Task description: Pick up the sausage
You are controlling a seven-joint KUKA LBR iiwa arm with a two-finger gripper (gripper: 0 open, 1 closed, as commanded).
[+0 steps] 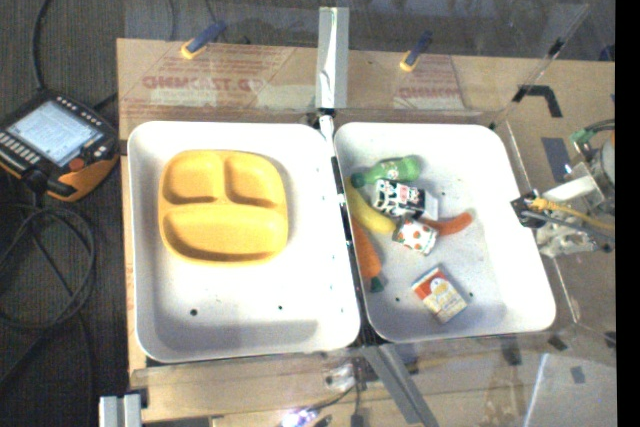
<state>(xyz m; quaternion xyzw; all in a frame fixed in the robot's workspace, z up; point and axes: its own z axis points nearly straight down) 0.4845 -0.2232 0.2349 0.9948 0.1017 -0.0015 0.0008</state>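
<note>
Two white bins side by side on the bench. Landmark: the right bin (520, 245).

Left bin (240, 310) touches the right bin's left wall. It holds a yellow divided tray (226, 205), three compartments, flat, well left of the right bin.

Arm parts (585, 200) sit just outside the right bin's right wall, at the frame's right side; only cables and light hardware are visible there, over the bench and not over the bin floor. Gripper state: cannot tell, too little of it is clear.

Inside the right bin, largest first:
- banana (366, 213), against the bin's left wall, slanted.
- green bottle (386, 172), upper left of the bin floor, lying down, just above the banana.
- carrot (369, 258), by the left wall, lower than the banana, pointing toward the bin's near edge.
- black-and-white carton (402, 199), near bin centre, touching the banana's right side.
- sausage (455, 223), red-orange, curved, lying loose on the bin floor right of centre, nothing gripping it, apart from the right wall.
- orange-and-white box (440, 294), lower centre of the bin floor, alone.
- small white-and-red cube (414, 236), centre, just left of the sausage's lower end.

Pendant (55, 140) on the floor, far left of the right bin.
</note>
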